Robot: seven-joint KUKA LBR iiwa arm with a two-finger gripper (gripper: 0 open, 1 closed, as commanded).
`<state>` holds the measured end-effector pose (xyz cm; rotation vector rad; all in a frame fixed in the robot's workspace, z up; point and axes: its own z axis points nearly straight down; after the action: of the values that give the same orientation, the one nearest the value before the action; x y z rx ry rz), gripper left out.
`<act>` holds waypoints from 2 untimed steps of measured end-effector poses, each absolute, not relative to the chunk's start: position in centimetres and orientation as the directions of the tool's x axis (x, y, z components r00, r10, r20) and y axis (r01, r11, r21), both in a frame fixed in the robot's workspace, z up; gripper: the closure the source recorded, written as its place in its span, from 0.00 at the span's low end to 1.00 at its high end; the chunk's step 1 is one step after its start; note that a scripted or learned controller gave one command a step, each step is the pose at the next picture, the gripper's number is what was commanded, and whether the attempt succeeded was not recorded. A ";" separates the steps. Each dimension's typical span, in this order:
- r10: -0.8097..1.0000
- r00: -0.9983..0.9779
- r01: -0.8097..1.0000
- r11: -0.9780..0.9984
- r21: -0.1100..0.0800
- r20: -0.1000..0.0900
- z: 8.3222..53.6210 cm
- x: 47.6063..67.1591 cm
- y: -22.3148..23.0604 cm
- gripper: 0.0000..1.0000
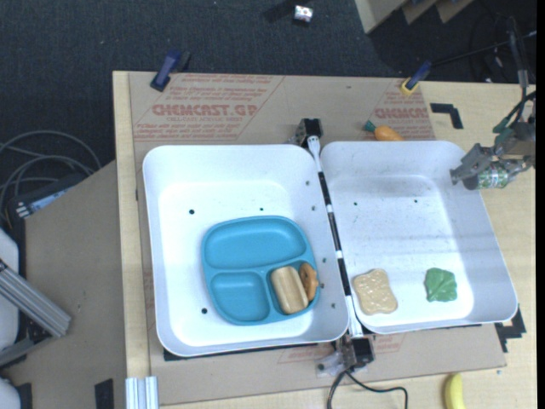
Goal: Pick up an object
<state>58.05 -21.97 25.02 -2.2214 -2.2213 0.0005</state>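
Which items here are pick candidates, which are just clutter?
Pick candidates:
- tan cookie-shaped piece, right bin
- green piece, right bin
- bread-like piece on the blue divided tray, left bin

Clutter:
- orange carrot-like item on the bench board
- blue clamp
- yellow item at bottom edge

The claw [485, 170] is seen at the right edge, beside the right bin's [477, 228] far right corner; most of the arm behind it is cut off by the frame, and its fingers are too small and blurred to be told apart. A yellow object [454, 392] on the bench [128, 228] is cropped by the bottom edge. The coiled cables [38, 177] are cut off at the left edge.
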 end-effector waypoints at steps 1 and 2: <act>1.000 -0.001 1.000 0.001 -0.004 0.002 10.2 62.0 -21.4 0.00; 1.000 -0.005 1.000 0.005 0.000 0.007 8.5 62.7 -21.4 0.00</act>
<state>62.71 -21.42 8.48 -2.2131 -2.2232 -0.0073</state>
